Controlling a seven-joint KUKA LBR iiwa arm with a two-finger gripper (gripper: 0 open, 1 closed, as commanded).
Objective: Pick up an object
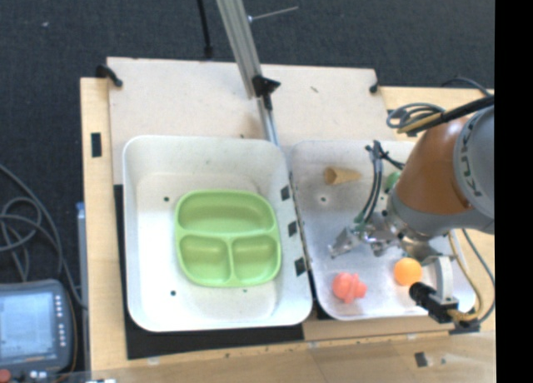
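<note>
One red object (350, 287) lies just below the jaws.

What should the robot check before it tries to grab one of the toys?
1. Toys within the right bin: red toy, orange ball, tan cone. Ok.
2. Gripper over that bin: ok.
3. Gripper lined up on a toy: not ok, it sits above and left of the red toy.
4. Toy between the fingers: not ok, none there.
5. Green tray out of the way, in the left bin: ok.
</note>
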